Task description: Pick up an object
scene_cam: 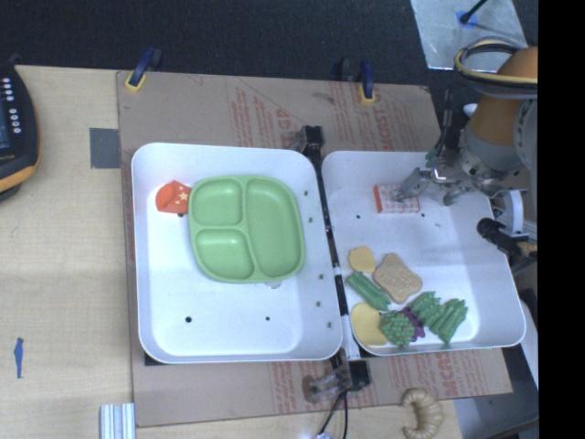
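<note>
Over the upper part of the right-hand shallow white bin point(475, 327), the pincer point(430, 179) of the grey arm with the orange band point(498, 108) hangs low; whether it is open or closed I cannot tell. Just beside its tip, toward the left, a small flat white packet with red print point(396, 199) lies on the bin floor, and nothing shows gripped by the pincer.

In the lower part of the same bin sits a cluster of toy foods: a tan slice of toy bread point(398, 278), a small yellow round piece point(361, 259) touching its upper left, a long green bean pod point(367, 290) slanting beneath it, a larger pale yellow disc point(366, 324) near the front rim, a bunch of green and purple toy vegetables point(408, 323), and a green leafy piece point(448, 316) at the right.

The left-hand shallow white bin point(164, 327) bears a light green plastic plate with three compartments point(247, 228). A small red toy with a yellow star point(172, 198) lies against the plate's upper left edge.

Both bins rest on a brown cardboard sheet point(228, 108) laid on the desk point(55, 273).
</note>
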